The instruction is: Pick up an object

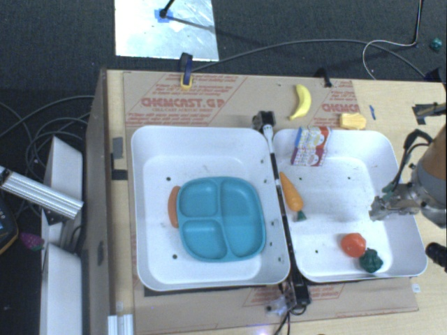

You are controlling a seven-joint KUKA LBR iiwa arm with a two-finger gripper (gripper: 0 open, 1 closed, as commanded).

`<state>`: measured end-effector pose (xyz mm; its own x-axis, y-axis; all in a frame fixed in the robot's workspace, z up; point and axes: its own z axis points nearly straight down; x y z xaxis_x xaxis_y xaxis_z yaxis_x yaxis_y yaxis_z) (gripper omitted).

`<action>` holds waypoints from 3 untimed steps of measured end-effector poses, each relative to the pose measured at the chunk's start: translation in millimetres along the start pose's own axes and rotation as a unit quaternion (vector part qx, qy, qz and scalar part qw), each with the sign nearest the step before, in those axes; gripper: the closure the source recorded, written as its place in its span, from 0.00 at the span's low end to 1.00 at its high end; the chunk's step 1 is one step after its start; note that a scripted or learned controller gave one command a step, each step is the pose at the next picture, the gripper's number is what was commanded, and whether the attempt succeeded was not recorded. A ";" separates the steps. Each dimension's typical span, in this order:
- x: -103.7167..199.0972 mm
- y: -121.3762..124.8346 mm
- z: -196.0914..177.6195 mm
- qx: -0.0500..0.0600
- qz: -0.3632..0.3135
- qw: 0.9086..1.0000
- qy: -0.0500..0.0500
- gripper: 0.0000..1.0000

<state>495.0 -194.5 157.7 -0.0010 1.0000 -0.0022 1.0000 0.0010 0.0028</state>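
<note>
Two white bins side by side on a bench, with a robot claw point(383, 208) at the right bin's point(328, 274) right edge.

The claw sits low over the right bin's right side; whether it is open, or gripping anything, cannot be told. Just below and left of it lie a red tomato point(353, 243) and, touching that, a green vegetable point(371, 261). Farther left, against the wall between the bins, lies a carrot point(291, 193). Up and left of the claw, a small carton point(309, 146) leans on the bin's far wall. The left bin point(157, 145), well left of the claw, holds a blue divided plate point(222, 217) with an orange sausage point(172, 206) beside its left edge. Beyond the bins, on the bench, lie a banana point(302, 101) and a yellow block point(353, 121).
</note>
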 end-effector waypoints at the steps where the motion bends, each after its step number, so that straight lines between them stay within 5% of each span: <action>1: -9.5 -7.4 -62.2 -0.001 -0.001 1.000 0.000 1.00; 3: -11.9 -8.2 -14.6 0.001 0.000 1.000 0.001 1.00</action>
<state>486.7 -206.4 172.3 -0.0014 1.0000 -0.0007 1.0000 0.0014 0.0008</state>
